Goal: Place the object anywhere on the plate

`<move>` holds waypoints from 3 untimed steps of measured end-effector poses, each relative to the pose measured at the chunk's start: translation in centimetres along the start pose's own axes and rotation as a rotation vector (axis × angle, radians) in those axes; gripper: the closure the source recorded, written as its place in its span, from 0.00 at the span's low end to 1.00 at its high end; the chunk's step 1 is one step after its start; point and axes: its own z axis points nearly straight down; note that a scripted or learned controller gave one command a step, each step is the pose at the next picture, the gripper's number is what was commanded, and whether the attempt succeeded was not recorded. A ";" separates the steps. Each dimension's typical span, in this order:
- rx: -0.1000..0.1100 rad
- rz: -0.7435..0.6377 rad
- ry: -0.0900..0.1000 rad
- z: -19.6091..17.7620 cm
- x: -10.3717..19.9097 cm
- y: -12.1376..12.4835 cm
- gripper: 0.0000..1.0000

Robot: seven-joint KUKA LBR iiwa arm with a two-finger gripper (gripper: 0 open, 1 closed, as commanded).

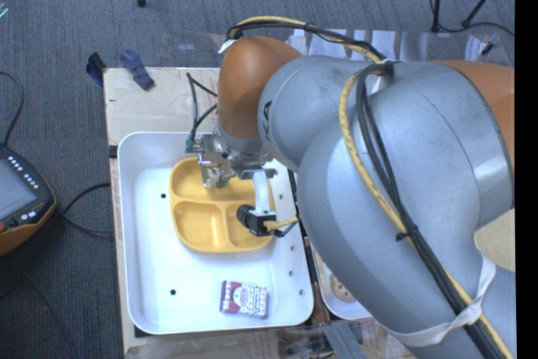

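1. Gripper (217, 172) first: I see it low over the upper compartment of the yellow plate (210, 223), but I cannot tell how it is set or whether it has anything in it, since the wrist hides that spot.
2. I judge it sits there because the task wants the object dropped on the plate, and that compartment is the nearest landing place.
3. A small red and white packet (244, 298) lies flat on the floor of the left bin (143, 265), near its front edge and well apart from the plate. I take it to be the task's object, so by my reading nothing is placed yet.
4. The plate rests in the left bin, toward its right wall, within easy reach of the arm (395, 181).
5. My count: one plate with three compartments, one packet, one arm, and two bins on the worktop (151, 101), the right bin (336, 298) mostly covered by the arm.
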 end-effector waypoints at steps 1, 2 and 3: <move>-0.008 0.006 -0.001 -10.5 -7.5 0.2 1.00; -0.002 -0.001 0.000 -16.9 -4.8 -5.5 1.00; 0.009 0.003 -0.005 -13.3 -6.2 -2.9 1.00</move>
